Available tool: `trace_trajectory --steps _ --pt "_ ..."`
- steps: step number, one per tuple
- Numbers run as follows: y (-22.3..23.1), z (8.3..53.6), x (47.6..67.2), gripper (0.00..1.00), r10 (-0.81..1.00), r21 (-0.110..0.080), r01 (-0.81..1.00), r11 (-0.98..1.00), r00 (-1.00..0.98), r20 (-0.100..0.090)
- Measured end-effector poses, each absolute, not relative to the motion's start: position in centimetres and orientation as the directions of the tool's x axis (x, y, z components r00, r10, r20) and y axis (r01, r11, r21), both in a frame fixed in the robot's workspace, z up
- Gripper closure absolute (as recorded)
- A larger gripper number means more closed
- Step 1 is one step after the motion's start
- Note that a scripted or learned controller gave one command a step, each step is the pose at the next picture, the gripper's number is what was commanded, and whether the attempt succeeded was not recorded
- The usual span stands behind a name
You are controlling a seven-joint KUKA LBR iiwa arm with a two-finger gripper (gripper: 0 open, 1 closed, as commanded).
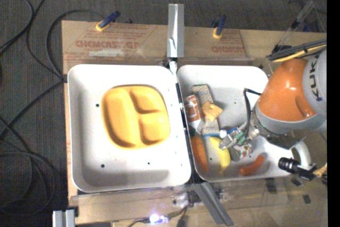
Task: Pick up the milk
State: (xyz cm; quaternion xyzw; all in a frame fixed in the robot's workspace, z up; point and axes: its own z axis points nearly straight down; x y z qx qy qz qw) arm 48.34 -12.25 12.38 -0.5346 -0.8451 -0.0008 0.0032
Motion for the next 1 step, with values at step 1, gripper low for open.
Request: trace_trajectory --steps 1 --pt "-8.06 25.07 56.14 1.0 0.948 -0.001 0.948 0.318 -0.318 -0.001"
